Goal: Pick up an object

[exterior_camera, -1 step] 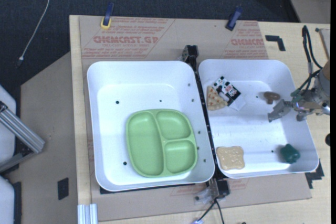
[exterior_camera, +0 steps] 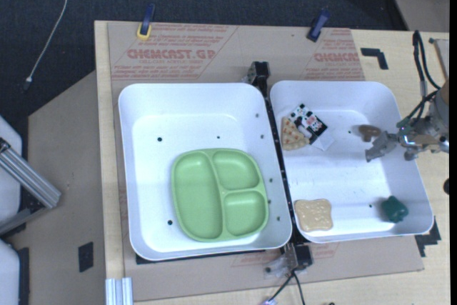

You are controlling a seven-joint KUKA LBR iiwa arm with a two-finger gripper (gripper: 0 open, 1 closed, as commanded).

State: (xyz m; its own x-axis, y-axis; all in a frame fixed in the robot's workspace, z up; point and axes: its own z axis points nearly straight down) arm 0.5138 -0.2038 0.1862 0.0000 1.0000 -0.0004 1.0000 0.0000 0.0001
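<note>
Toast slice: flat on the floor of the right bin, at its near-left corner, close to the near wall and just beside the left wall.

Green block: at the near-right corner of the same bin, well apart from the toast slice.

Black-and-white packet: near the far-left corner of the right bin, turned at a slant to the walls. Touching or overlapping a waffle piece that lies against the left wall; cannot tell which of the two is on top.

Gripper: reaching in over the right edge of the right bin, roughly midway between far and near walls. Jaws apart, with nothing between them. Pointing toward the bin's centre, clear of all four items. Height above the bin floor: cannot tell.

Left bin: holding a green divided plate, three compartments, placed toward the near wall and slightly right of centre.

Bench: brown printed board under both bins. Yellow-and-blue clip on the far edge toward the left corner; blue clip on the far edge further right. Black clamp at the far end of the seam between the bins
</note>
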